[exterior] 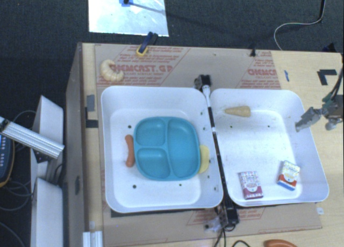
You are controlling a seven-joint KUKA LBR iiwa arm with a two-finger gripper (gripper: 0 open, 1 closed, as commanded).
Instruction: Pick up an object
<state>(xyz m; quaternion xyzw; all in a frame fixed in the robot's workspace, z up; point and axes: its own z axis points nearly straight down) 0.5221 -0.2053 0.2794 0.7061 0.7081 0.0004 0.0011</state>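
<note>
Now, pincer (pixel 307 120): poised at the right bin's (pixel 317 187) far-right rim, carrying nothing; spread or pressed, cannot tell.
Targets: cone-shaped item (pixel 237 111) off to its left, two small packets (pixel 250 184) (pixel 288 175) below it, all loose for picking.
Hidden: arm cut off at frame edge.

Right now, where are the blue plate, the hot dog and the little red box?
blue plate (pixel 165 148), camera view, middle divider.
hot dog (pixel 129 151), camera view, mid-length.
little red box (pixel 250 184), camera view, top face.

Blue plate (pixel 165 148), orange sausage (pixel 129 151), perhaps red-patterned packet (pixel 250 184).
</note>
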